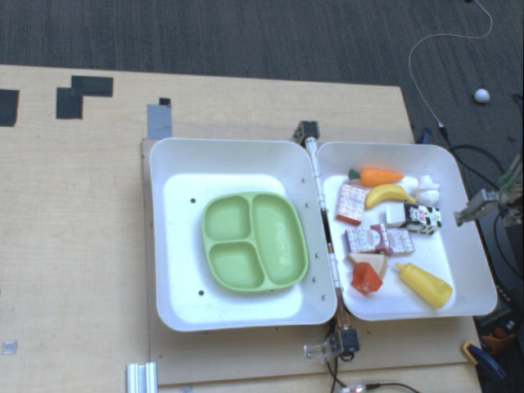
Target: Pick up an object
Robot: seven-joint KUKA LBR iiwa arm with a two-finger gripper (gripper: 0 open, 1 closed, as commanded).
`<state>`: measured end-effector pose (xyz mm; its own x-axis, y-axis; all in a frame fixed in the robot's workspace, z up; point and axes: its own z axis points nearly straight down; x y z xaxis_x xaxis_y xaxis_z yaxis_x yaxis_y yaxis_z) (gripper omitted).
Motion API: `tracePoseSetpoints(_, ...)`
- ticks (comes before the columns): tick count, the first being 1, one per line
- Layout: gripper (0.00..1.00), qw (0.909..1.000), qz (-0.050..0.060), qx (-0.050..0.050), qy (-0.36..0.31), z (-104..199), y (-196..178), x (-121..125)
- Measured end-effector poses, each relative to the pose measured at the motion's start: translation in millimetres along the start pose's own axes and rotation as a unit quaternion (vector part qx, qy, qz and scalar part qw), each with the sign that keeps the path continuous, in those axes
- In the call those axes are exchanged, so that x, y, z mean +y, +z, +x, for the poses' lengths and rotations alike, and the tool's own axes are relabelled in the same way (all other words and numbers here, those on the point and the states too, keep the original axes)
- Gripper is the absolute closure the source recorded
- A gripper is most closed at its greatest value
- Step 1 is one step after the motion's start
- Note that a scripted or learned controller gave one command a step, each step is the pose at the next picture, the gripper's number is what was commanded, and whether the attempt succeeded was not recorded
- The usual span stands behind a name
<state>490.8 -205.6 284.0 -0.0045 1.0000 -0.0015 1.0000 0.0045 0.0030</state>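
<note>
The right white bin [471,256] holds several toy foods: an orange carrot [379,175], a yellow banana [388,194], a red-and-white carton [351,204], a cow-patterned box [423,217], two small pink-and-white packs [377,240], a pale cheese wedge [370,261], a red piece [366,279] and a yellow mustard bottle [424,285]. A grey part that looks like my gripper [476,207] pokes in at the right edge, just over the right bin's outer rim, well right of the cow-patterned box. Nothing is seen in it.
The left white bin [176,219] holds a green divided plate [255,241]. A metal bar with clamps [322,219] runs between the two bins. Cables [458,150] lie beyond the bench at the right. Dark tape patches [82,97] mark the wooden bench top.
</note>
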Motion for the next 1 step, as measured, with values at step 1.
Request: tracePoseSetpoints(1,0.0,1.0,0.002,0.001,0.001,0.6,180.1,10.9)
